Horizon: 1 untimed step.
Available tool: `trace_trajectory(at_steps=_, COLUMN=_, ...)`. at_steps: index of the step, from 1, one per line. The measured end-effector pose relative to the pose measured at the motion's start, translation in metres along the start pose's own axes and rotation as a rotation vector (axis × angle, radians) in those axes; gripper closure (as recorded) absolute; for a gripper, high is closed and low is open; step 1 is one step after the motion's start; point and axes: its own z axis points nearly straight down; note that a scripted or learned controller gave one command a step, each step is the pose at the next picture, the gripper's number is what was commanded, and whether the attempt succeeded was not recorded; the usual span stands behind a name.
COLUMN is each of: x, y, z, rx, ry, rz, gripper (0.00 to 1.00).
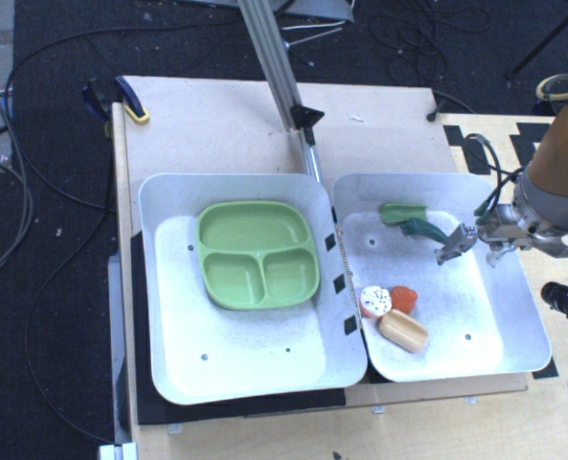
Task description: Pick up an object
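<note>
Near edge of right bin (513, 353): tan bread-roll-shaped item (403, 332) lying on the floor, touching a white speckled round piece (375, 301) and a red-orange piece (403, 299) just behind it. Red-orange piece partly hidden by the other two; shape not determinable.

Left bin (169, 353): green three-compartment tray (260, 254) resting flat, toward the far half of the bin.

Mid right bin: gripper (453, 247) low over the bin floor, reaching in from the right. Arm (556, 175) cut off at the frame edge, upper links not visible. Fingers dark and small against the white floor; gap between them too blurred to judge, so spread or pressed together cannot be told. Nothing discernible between them. Fingertips just beside the teal object (422, 227), contact not confirmable.

Farther back in right bin: teal object lying partly under a green elongated object (402, 214); the two overlap, and the outline of each is hard to separate. Both well apart from the three pieces at the near edge.

Beyond the bins: metal pole (274, 51) rising at a slant from a clamp at the junction of the bins, top end cut off.
</note>
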Motion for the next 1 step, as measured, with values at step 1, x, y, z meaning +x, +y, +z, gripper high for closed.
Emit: trace_trajectory(at_steps=1, x=0.0056, y=0.0053, z=0.0613, rx=0.003, ry=0.002, rz=-0.001, gripper=0.0)
